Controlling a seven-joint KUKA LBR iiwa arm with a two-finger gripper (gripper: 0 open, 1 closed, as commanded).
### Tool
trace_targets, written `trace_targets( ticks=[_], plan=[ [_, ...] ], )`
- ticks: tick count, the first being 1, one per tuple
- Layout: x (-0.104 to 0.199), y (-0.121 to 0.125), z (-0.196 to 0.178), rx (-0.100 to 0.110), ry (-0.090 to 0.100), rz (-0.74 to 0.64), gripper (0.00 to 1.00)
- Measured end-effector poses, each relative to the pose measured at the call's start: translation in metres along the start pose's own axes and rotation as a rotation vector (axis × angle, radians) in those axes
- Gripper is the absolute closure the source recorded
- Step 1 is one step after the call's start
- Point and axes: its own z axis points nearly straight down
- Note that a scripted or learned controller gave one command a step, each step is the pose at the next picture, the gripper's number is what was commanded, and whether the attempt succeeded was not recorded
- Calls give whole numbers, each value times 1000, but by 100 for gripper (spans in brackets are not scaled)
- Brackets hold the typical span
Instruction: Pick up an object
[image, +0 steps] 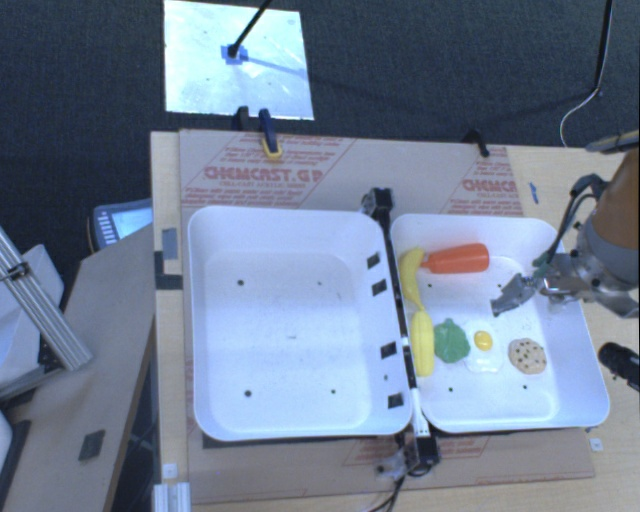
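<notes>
Toy food (452, 340) in right bin (575, 410), left bin (200, 330) beside it

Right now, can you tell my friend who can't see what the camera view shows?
A robot arm reaches in from the right, its gripper hanging over the right bin, which holds toy food: a carrot, two bananas, broccoli, a fried egg and a cookie. The left bin sits beside it.

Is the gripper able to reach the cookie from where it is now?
Probably yes. The gripper hangs over the right bin, and the cookie lies apart from the fried egg and the green vegetable, with bare bin floor around it. Nothing stands between them.
</notes>
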Motion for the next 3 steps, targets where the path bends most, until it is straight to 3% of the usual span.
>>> trace_targets(
  ticks=[1,2,3],
  plan=[
    [33,92,7,-8,-1,-7,0],
    [65,83,-22,-3,1,-5,0],
    [135,92,-31,-1,3,-9,0]
  ],
)
